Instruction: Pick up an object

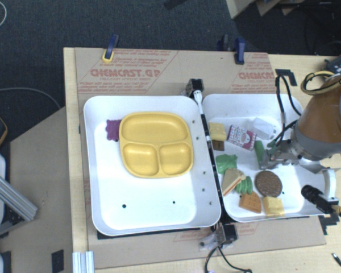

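While the gripper [267,159] hovers, jaw state unclear, just above the round brown ridged cookie [268,183], that toy looks light, stiff; grasp across its rim.

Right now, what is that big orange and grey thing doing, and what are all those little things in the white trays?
That is a robot arm, reaching in from the right. The picture comes from one camera fixed above the bench, looking down at a slant. At the arm's tip is a pincer for grabbing things, and it is down inside the right bin. I can't tell whether it has caught anything. That bin holds small toys: a round brown cookie, a green piece, a little red and white carton and some yellow and orange bits. The left bin holds a yellow divided plate, with a small purple toy beside it.
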`<move>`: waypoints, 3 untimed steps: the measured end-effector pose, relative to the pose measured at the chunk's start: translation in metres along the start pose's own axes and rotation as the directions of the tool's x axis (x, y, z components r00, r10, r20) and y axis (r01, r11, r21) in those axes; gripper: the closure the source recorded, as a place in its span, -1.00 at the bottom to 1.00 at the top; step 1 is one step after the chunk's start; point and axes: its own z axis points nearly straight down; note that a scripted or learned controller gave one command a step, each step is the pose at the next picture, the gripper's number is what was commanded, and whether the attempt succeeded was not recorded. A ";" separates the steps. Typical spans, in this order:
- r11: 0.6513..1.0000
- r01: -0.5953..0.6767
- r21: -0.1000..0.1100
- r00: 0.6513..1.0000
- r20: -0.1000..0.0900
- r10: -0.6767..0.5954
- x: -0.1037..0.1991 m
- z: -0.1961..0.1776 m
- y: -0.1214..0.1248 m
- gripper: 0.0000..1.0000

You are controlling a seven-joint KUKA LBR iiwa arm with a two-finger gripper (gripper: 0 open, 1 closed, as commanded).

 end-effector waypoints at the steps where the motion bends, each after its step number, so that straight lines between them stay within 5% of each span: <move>1: 1.000 0.004 0.011 1.000 -0.008 -0.004 0.003 -0.054 -0.008 1.00; 2: 1.000 0.005 0.010 1.000 -0.007 -0.005 0.001 -0.118 -0.005 1.00; 3: 1.000 0.005 0.011 1.000 -0.008 -0.005 0.001 -0.125 -0.005 1.00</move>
